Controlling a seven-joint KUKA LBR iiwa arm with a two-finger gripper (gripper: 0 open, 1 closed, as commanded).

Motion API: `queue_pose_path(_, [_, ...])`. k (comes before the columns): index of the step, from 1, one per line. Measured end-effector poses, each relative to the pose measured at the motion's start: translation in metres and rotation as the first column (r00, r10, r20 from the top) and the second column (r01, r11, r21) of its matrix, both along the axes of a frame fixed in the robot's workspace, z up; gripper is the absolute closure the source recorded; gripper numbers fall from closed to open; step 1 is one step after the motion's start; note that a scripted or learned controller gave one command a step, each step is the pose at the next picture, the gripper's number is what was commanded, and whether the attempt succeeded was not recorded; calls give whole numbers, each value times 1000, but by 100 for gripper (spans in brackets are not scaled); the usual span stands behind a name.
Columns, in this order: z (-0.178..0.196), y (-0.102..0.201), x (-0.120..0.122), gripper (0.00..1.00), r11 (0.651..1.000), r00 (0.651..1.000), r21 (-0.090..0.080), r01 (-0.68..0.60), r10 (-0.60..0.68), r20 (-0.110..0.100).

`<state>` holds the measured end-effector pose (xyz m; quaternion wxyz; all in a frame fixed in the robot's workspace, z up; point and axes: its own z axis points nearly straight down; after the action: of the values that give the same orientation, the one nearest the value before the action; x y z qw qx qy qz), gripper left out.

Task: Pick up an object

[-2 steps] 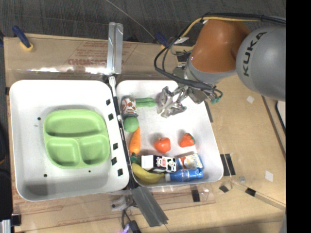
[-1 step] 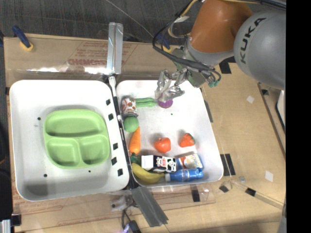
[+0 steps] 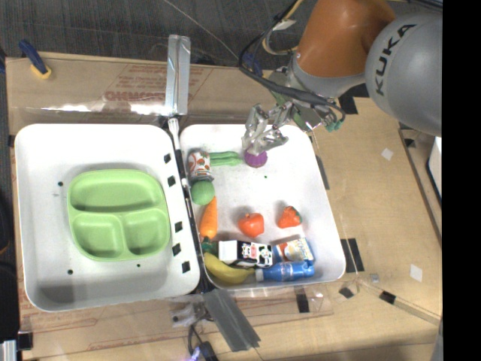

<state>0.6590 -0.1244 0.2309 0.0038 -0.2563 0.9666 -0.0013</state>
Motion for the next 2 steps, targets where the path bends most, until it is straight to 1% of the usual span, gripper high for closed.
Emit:
queue_pose_path(1, [11,0,1,100,1000,1000,0,-2,2,5])
queue_pose_path(2, [42,31,-1,100,999,999,0,-50,50,-2])
